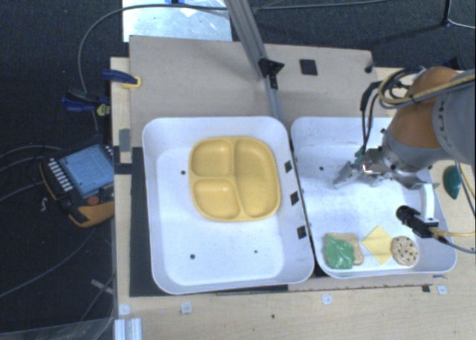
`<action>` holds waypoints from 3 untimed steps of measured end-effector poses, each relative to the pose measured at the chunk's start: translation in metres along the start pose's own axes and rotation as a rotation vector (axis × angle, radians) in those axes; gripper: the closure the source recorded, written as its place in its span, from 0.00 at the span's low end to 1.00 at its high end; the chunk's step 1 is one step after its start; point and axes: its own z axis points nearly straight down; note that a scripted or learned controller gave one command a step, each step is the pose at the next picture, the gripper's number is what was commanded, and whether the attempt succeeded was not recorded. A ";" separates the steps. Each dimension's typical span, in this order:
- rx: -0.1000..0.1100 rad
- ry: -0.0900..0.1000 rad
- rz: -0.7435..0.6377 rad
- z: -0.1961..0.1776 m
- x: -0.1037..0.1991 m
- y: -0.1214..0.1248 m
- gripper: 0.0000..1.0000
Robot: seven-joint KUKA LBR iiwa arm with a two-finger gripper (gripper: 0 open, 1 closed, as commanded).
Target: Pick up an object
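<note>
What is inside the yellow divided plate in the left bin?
The yellow divided plate in the left bin has three compartments, all bare yellow, with no food in them. The bin floor beneath the plate is covered.

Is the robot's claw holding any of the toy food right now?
No, nothing is held. The gripper hangs over a bare part of the right bin, apart from the green food, yellow cheese slice and cookie lying near the front edge.

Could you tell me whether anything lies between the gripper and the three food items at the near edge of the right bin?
Nothing visible does. The gripper is over bare white floor of the right bin; the green item, yellow slice and cookie lie toward the near edge, with open floor between.
</note>
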 end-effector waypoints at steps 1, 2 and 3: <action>-0.006 -0.003 0.001 -0.015 -0.001 0.002 1.00; -0.006 -0.001 -0.003 -0.077 0.002 -0.001 1.00; -0.006 -0.001 -0.002 -0.137 -0.001 -0.008 1.00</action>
